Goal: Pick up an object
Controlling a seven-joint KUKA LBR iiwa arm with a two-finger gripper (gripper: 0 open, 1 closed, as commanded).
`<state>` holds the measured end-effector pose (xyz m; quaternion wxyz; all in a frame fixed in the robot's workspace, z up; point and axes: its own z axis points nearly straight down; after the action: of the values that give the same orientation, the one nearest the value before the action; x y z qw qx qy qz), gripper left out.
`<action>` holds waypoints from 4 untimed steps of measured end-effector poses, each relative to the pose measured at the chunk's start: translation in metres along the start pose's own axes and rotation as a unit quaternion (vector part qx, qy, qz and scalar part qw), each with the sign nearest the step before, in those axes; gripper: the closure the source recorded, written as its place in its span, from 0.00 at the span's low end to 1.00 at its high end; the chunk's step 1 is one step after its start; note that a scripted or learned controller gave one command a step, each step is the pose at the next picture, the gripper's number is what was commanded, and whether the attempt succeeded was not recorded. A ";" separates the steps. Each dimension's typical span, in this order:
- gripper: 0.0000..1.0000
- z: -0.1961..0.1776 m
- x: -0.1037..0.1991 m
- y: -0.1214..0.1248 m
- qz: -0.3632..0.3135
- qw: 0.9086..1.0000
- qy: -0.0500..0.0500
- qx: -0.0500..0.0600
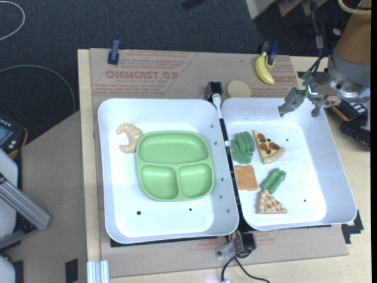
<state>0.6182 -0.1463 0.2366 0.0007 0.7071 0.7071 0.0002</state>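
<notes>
My gripper (303, 104) hangs over the far edge of the right bin (321, 175), its two fingers spread apart with nothing between them. Below it in that bin lie a green leafy piece (242, 147), a pizza slice (268, 147), an orange cracker (245, 177), a green pod (273, 179) and a second pizza slice (270, 203). The left bin (118, 205) holds a green divided plate (175, 164) and a croissant (128, 137) at its left.
A banana (264, 69) and a tan round disc (238, 89) lie on the cardboard behind the bins. Blue clamps (113, 49) hold the board's far edge. The arm's orange band (356, 37) is at the upper right.
</notes>
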 end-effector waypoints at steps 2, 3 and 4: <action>0.00 -0.029 0.073 -0.141 -0.001 1.000 0.002 0.004; 0.00 0.057 0.083 -0.141 0.000 1.000 0.001 0.006; 1.00 0.041 0.082 -0.139 0.001 1.000 0.000 -0.001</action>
<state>0.4796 -0.0643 0.1950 0.0010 0.7076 0.7066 0.0006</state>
